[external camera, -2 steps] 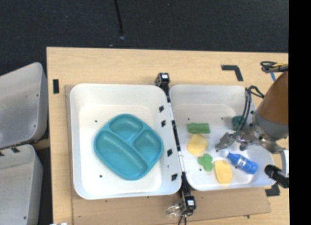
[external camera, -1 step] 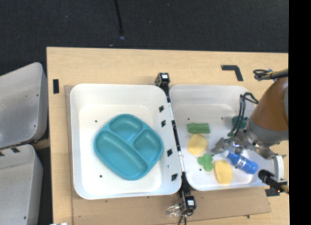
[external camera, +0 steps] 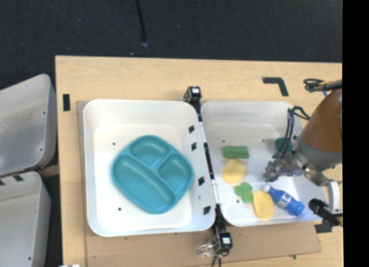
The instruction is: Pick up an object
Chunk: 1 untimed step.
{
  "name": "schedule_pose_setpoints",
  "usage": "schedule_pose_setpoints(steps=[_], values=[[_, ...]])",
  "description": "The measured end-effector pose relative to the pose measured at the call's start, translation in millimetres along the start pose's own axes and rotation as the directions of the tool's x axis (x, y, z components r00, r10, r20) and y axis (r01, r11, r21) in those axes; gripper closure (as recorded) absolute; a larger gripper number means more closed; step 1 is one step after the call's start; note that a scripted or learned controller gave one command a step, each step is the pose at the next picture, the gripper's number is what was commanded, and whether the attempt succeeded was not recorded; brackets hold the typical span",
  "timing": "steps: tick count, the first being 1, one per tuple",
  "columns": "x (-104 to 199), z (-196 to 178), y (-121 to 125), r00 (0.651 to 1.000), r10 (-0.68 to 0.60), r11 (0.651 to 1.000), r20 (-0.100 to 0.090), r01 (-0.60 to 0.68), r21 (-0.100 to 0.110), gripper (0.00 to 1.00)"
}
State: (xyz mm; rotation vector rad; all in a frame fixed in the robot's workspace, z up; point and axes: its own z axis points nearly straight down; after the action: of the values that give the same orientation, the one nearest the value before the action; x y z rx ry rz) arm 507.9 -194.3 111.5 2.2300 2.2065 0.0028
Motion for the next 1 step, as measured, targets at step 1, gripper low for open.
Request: schedule_pose_setpoints(steps=[1], values=[[0.7,-44.9,-3.3,1.0,-0.005,1.0,0.0,0.005,-0.001,1.0]])
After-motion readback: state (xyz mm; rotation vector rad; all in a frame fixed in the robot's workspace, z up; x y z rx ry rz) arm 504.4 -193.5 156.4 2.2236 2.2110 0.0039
